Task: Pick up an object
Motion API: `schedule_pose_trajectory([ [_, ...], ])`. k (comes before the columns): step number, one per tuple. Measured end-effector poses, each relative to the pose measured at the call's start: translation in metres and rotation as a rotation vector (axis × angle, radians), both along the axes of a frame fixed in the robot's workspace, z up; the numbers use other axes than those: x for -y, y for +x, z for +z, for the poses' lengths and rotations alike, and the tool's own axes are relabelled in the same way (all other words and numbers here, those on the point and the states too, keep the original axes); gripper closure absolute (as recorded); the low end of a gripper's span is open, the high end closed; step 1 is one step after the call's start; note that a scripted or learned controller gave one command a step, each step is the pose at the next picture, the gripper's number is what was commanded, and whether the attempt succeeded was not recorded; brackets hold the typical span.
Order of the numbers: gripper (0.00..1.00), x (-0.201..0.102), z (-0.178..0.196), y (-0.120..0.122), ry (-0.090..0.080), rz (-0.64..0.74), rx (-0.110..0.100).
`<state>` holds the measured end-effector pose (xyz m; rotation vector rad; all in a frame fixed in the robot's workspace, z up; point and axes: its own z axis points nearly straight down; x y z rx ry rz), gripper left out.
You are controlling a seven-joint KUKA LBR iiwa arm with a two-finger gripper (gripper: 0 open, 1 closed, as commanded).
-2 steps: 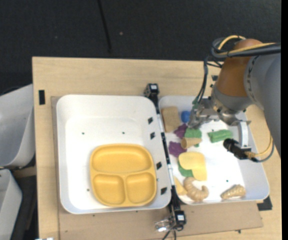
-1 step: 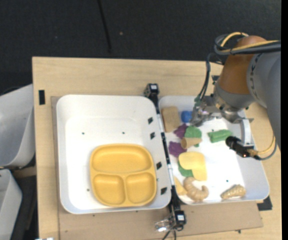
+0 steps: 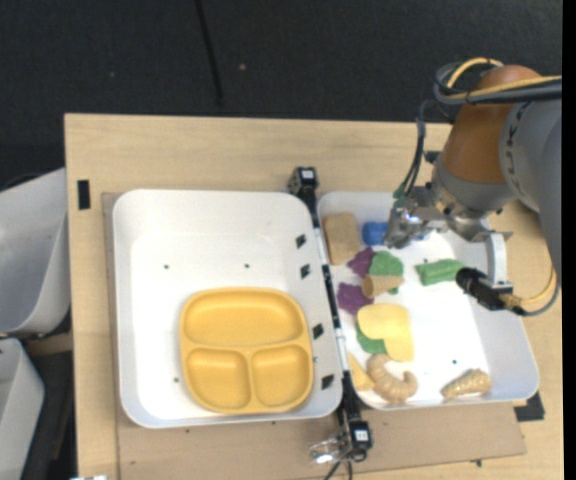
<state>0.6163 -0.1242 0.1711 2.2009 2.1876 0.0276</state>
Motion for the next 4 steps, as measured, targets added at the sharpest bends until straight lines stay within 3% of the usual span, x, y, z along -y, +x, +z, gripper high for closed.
schedule_pose_trajectory([
  [2,1.0,0.004,0.022,0.003,-0.01,0.0,0.022],
  [3,1.0,-0.067,0.03,-0.066,0.016,0.012,-0.042],
  [4,1.0,-0.144,0.161,-0.105,0.019,0.018,-0.026],
])
